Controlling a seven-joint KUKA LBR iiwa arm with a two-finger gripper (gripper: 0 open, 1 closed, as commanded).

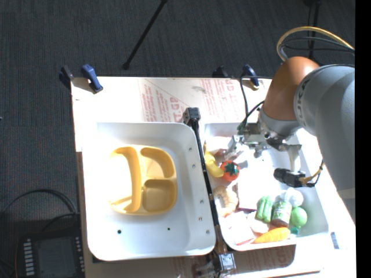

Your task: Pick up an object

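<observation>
You have the tool (239,145) hanging low over the far left part of the right bin (310,227), above the toys there. Whether it is spread or pressed together, you cannot tell; nothing shows between its tips. Just near of it lie a yellow toy (213,167) and a red tomato-like toy (231,171), touching each other by the bin's left wall. In the near right corner sit green toys (265,209), a small bottle (283,211) and an orange carrot (271,235). The left bin (185,236) holds a yellow divided tray (145,179). Both bins rest on the desk (162,97).
</observation>
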